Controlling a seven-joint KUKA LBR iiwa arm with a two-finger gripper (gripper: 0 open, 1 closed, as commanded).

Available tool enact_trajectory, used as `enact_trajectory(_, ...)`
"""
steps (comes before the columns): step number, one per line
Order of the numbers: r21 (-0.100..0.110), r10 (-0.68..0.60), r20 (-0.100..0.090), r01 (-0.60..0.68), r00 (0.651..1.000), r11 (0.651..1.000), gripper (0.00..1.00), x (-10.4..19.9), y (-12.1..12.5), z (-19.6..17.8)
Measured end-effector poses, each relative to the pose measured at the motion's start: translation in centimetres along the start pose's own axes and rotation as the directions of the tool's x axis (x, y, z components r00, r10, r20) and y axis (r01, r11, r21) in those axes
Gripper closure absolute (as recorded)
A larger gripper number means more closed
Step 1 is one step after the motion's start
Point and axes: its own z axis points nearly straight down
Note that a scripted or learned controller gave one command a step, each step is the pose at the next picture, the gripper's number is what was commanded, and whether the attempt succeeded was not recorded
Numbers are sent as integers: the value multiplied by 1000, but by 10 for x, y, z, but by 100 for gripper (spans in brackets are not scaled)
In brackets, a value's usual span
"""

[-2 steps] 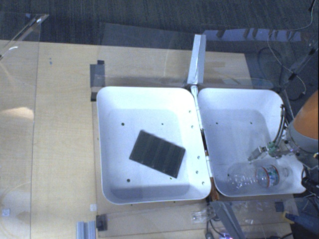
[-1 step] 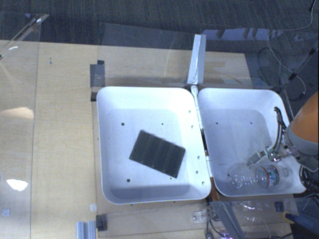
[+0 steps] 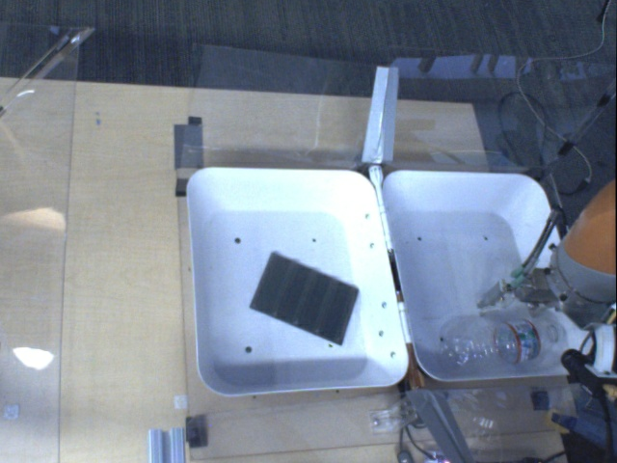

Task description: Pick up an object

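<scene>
A clear plastic bottle (image 3: 490, 341) lies on its side in the right bin (image 3: 453, 201), near its front wall; the end effector (image 3: 521, 287) hovers just behind it, grip state unclear; descend squarely across the bottle's middle, since it may roll.

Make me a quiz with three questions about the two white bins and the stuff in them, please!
1. Where is the dark ribbed pad?
A. left bin
B. right bin
C. on the bench

2. How many things lie in the right bin?
A. one
B. two
C. three

3. How does the clear plastic bottle sit?
A. standing upright
B. lying on its side
C. held between the fingers

Answers: 1 A, the pad lies flat on the floor of the left bin. 2 A, just the bottle lies there. 3 B, it lies lengthwise near the bin's front wall, below the gripper.
</scene>
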Motion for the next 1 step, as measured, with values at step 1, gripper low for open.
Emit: enact_trajectory(1, -4, -141, 4, 141, 990, 990, 0, 2, 1, 0)
